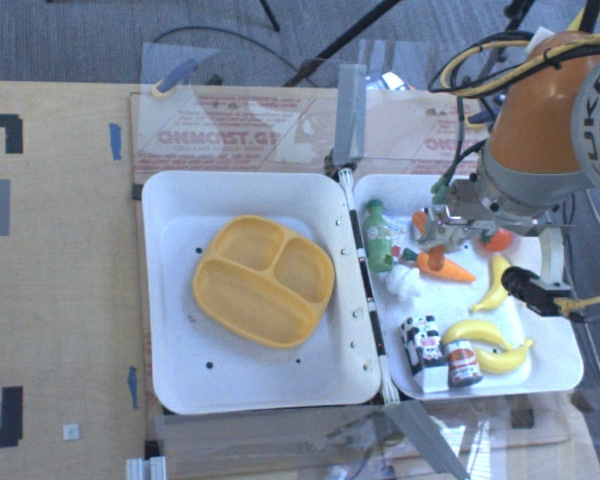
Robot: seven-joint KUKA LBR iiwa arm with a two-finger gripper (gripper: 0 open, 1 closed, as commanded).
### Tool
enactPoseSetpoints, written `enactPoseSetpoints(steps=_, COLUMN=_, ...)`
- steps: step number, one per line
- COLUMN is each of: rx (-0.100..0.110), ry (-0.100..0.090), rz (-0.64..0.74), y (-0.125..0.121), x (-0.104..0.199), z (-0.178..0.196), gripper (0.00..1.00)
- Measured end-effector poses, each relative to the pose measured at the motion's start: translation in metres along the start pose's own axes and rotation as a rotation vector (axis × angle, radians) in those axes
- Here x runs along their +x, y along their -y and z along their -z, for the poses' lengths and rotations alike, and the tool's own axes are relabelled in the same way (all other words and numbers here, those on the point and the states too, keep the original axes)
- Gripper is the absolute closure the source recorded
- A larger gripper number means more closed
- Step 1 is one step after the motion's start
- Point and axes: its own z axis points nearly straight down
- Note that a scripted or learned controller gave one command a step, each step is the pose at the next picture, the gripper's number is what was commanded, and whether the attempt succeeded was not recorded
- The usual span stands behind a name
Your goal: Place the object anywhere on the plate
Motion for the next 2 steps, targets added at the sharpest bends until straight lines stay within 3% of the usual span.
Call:
enactPoseSetpoints(steps=1, rx=-0.003, ry=-0.001, rz=-0.011, y=-0.053, x=0.078, z=-0.053, gripper=1.00)
enactPoseSetpoints(steps=2, rx=-0.005, ry=-0.001, rz=0.288, y=-0.066, x=0.135, z=-0.052, gripper=1.00)
